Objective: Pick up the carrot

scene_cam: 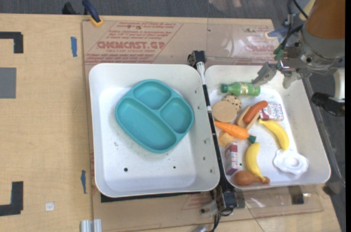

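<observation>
The carrot [232, 129] is orange with a green tip and lies in the middle of the right bin [315, 132], pointing left toward the divider. My gripper [275, 77] hangs over the bin's far edge, above and to the right of the carrot and well apart from it. Its two fingers are spread open with nothing between them. The left finger [262, 75] ends close to the cap end of a green bottle [240, 89].
Around the carrot lie a round cookie [224, 111], a red sausage [254, 111], two bananas [276, 133] [253, 158], a small packet [232, 155], a fried egg [289, 162] and a brown pear [247, 177]. The left bin [104, 116] holds a teal divided plate [155, 114].
</observation>
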Robot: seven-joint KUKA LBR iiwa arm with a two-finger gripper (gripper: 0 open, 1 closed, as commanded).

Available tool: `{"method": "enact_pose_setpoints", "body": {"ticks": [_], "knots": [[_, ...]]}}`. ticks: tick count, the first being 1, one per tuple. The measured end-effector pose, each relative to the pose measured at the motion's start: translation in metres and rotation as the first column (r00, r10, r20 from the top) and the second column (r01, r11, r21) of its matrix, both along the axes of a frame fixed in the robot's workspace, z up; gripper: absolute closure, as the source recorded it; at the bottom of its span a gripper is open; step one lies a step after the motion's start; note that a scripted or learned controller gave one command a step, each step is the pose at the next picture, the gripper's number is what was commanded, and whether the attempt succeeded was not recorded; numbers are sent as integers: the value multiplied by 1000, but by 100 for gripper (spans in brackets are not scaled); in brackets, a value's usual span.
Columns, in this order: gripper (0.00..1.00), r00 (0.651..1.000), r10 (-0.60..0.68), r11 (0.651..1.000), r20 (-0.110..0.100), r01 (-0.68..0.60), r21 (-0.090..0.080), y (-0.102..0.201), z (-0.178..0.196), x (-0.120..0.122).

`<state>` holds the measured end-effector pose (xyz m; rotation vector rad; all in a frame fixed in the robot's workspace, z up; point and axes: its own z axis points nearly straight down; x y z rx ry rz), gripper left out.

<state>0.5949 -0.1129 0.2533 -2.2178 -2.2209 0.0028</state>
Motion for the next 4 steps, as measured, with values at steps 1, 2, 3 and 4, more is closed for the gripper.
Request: {"method": "enact_pose_setpoints", "body": {"ticks": [1,2,3,4], "knots": [[0,1000,8,1000,-5,-8,2,57,-72,-53],[0,998,-69,998,-5,69,2,81,-69,-86],[0,997,80,997,2,-80,1,22,-160,-57],[100,997,79,997,6,-79,-1,22,-150,-56]]}}
